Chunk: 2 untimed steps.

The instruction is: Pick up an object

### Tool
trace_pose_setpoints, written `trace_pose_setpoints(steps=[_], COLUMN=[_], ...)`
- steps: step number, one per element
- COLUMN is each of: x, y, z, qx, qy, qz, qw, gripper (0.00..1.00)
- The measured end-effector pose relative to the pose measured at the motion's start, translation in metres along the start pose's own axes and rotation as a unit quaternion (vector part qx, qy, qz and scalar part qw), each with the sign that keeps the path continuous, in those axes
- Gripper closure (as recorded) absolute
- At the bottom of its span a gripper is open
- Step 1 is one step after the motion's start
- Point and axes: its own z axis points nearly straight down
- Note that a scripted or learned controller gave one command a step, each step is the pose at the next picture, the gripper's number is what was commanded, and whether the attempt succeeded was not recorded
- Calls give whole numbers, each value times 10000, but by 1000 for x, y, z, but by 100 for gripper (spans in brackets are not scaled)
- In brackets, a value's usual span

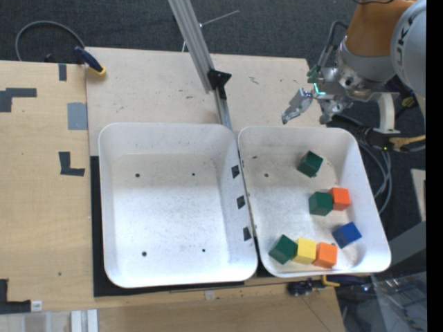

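Claw (309, 108) hovers above right bin (367, 185) holding seven blocks.

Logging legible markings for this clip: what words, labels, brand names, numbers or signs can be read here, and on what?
"UK": partial dark letters on the grey arm casing at the top right, cut off by the picture's edge; the rest of the word is out of view.
No readable text on the white bins, the colored blocks, the bench, or the grey and black tape patches.

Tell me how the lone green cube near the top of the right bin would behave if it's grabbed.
The green cube looks rigid and flat-faced, so it probably won't roll. It stands apart from other blocks, so it likely slides if nudged.
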Motion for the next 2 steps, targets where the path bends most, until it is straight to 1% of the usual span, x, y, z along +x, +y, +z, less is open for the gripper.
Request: trace_pose_setpoints(steps=[1, 2], x=[0, -10], y=[1, 0], z=[-3, 51], qx=[-26, 5], qy=[-4, -10], qz=[-5, 3], qw=[10000, 10000], gripper=[0, 0])
